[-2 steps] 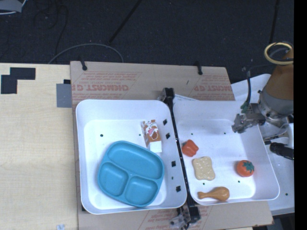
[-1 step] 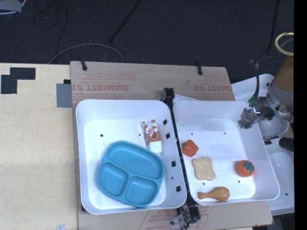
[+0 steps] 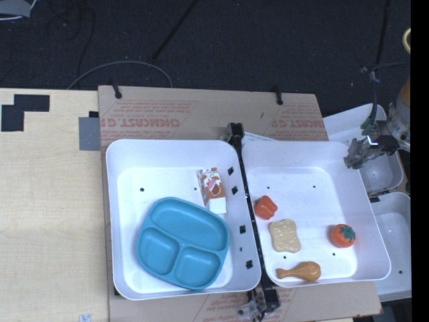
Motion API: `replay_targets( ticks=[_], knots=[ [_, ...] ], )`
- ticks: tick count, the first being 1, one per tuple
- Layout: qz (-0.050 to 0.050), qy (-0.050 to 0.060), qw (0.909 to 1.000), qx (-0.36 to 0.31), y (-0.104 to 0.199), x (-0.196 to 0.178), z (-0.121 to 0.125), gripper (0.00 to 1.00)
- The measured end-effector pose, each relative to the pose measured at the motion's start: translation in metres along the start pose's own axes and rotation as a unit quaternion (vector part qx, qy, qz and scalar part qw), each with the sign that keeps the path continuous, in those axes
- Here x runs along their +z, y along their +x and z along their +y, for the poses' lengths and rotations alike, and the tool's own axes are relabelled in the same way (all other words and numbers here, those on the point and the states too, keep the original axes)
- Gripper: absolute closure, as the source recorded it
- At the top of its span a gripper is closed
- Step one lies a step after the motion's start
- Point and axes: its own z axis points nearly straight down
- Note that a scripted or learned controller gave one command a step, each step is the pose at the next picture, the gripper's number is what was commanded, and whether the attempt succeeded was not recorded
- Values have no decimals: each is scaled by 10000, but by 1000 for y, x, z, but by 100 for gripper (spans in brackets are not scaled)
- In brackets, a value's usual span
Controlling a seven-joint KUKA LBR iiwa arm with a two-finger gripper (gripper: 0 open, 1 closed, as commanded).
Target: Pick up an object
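The right bin (image 3: 315, 159) holds a red pepper toy (image 3: 265, 207), a tan slice of toast (image 3: 285, 235), an orange tomato toy (image 3: 342, 235) and a brown chicken drumstick (image 3: 300, 271). In the left bin (image 3: 127, 159) lie a blue divided plate (image 3: 182, 243) and a small printed packet (image 3: 212, 188). My gripper (image 3: 360, 151) hangs at the right bin's far right rim, up and to the right of the tomato, with nothing seen between its fingers.
A black divider (image 3: 242, 206) runs between the two bins. Brown cardboard (image 3: 201, 116) lies under them, on a pale wooden bench (image 3: 47, 213). Another white tray (image 3: 395, 240) sits to the right of the right bin.
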Motion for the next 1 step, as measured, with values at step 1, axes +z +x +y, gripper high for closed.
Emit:
replay_targets(
  ticks=[1],
  knots=[
    [15,30,10000,-9,56,-5,-6,100]
  ],
)
